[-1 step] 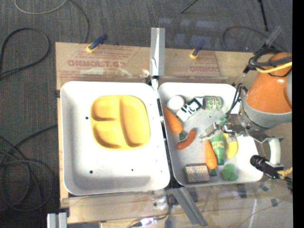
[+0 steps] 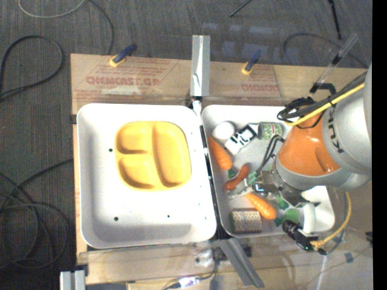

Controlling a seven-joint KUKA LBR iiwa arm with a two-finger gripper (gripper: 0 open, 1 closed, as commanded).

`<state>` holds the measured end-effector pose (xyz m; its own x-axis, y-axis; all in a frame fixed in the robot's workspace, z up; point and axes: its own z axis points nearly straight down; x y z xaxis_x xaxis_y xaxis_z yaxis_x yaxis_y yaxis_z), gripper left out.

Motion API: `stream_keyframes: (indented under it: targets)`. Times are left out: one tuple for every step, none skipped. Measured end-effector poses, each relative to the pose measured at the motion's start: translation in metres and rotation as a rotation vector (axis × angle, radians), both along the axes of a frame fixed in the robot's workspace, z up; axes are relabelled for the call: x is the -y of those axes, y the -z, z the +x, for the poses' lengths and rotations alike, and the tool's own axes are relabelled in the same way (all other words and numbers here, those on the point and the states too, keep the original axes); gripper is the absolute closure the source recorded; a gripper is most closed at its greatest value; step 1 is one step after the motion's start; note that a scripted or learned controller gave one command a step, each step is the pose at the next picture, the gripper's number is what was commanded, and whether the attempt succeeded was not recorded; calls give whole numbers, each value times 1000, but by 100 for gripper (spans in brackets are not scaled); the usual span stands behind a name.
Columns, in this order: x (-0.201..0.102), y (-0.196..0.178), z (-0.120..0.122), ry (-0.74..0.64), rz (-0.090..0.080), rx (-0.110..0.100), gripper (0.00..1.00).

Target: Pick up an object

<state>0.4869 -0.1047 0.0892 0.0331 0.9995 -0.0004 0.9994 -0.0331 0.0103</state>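
The grey arm with its orange band [image 2: 305, 153] reaches in from three o'clock and hangs low over the right-hand shallow white bin [image 2: 213, 118]. Its end effector [image 2: 269, 186] is buried under the wrist, so I cannot tell its state. The likeliest target is the small orange carrot-shaped piece [image 2: 261, 205], lying just beside the end effector toward seven o'clock, its long axis running from ten to four o'clock. A red sausage-shaped piece [image 2: 237, 177] lies near it toward nine o'clock, and a longer orange carrot [image 2: 220, 154] farther toward ten. A grey ribbed block [image 2: 246, 220] sits at the bin's six o'clock edge, a white and black packet [image 2: 240, 138] and a green-labelled can [image 2: 269, 130] toward twelve. The left-hand white bin [image 2: 91, 210] holds a yellow divided plastic tray [image 2: 153, 154]. The arm hides the right bin's three o'clock half.
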Motion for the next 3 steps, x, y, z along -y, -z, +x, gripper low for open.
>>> stream_keyframes:
  targets:
    - [16,0,2,-368,-4,0,0]
    - [16,-10,3,-367,-4,3,100]
    - [-52,-94,66,-322,-2,-12,100]
